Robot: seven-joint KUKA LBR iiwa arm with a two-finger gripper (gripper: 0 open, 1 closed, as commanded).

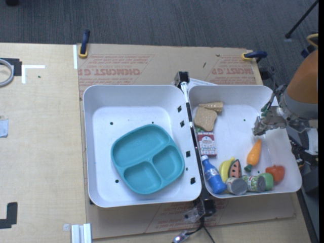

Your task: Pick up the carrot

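Nearest you, along the front wall of the right shallow white plastic bin (223,91), runs a row of small things: one blue plastic bottle with a white cap (212,175), one yellow toy banana (225,169), one toy watermelon slice (235,168), one grey-ended can lying on its side (237,186), one green-labelled cylinder beside it (259,182) and one red toy pepper (275,172). Just behind that row lies the task's thing, one small orange toy carrot with a green tip (254,154), near the middle of the right half of this bin, lying nearly lengthwise front to back and touching nothing you can make out.

The grey two-finger gripper (260,126) hangs just behind the carrot's upper end, apart from it. Nothing sits between its fingers (257,129); whether they stand wide or narrow you cannot tell at this size.

You are at the approach step, I judge: the grasp is not yet made. The next move calls for shifting forward over the carrot's middle, turning so the fingers straddle its narrow width, then descending without nudging the watermelon slice.

Further back sit one red-and-white small carton (206,145) and two toy bread slices (205,118). The left white bin (126,92) holds one teal three-compartment plastic tray (147,159). Both bins rest on the cardboard-covered tabletop (40,151).
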